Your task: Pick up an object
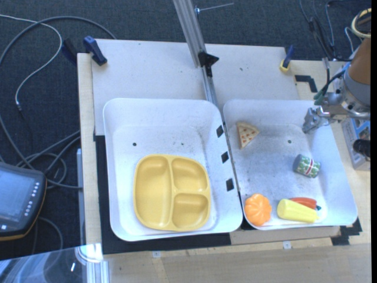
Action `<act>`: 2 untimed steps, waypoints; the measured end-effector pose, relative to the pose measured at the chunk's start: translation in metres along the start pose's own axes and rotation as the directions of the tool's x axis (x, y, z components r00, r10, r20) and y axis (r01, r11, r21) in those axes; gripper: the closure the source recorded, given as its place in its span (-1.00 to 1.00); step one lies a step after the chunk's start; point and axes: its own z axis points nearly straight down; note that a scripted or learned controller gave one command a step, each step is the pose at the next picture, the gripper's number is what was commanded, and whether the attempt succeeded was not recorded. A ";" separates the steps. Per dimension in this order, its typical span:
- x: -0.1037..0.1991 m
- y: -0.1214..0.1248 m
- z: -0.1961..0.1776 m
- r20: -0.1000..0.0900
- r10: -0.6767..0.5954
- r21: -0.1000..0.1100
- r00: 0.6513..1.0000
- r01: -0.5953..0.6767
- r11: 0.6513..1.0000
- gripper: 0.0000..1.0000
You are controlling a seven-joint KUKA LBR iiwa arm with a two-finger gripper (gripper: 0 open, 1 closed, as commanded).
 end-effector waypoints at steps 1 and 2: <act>0.000 0.002 -0.066 0.001 0.000 -0.003 1.000 0.000 1.000 1.00; 0.048 0.014 -0.051 -0.004 -0.003 0.009 1.000 0.003 1.000 1.00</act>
